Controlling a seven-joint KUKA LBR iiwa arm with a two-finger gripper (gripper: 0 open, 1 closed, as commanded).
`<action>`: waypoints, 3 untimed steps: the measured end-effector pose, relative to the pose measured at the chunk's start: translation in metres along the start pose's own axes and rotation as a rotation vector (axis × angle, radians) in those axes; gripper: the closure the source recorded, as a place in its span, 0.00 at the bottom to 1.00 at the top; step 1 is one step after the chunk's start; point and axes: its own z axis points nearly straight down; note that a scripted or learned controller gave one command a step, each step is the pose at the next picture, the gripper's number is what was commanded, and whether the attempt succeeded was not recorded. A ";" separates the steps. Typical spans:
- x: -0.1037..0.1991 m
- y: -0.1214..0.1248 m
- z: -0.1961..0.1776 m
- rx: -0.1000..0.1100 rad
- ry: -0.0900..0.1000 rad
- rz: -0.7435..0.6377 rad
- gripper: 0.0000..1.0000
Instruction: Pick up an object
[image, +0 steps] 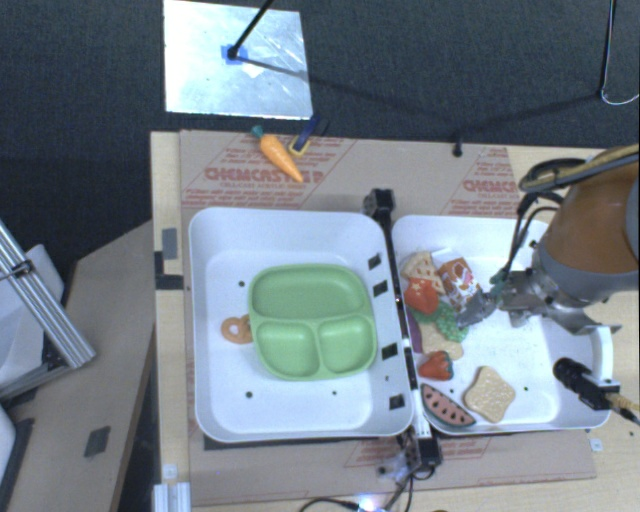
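Observation:
The right bin holds several toy foods in its left half. At the top lie a waffle piece, a red tomato and a red-and-white packet. Below them are a green leafy piece, a strawberry, a watermelon slice and a slice of toast. My gripper reaches in from the right and hangs low by the packet and the leafy piece. Nothing is visibly held.
The left bin holds a green divided plate and a small brown pretzel beside it. A toy carrot lies on the bench behind the bins. A shiny foil sheet lies further back.

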 end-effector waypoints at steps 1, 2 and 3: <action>0.000 -0.001 0.043 0.004 0.001 0.002 0.00; 0.001 -0.001 0.095 0.002 0.001 0.003 0.00; 0.000 0.001 0.081 -0.003 0.000 0.002 1.00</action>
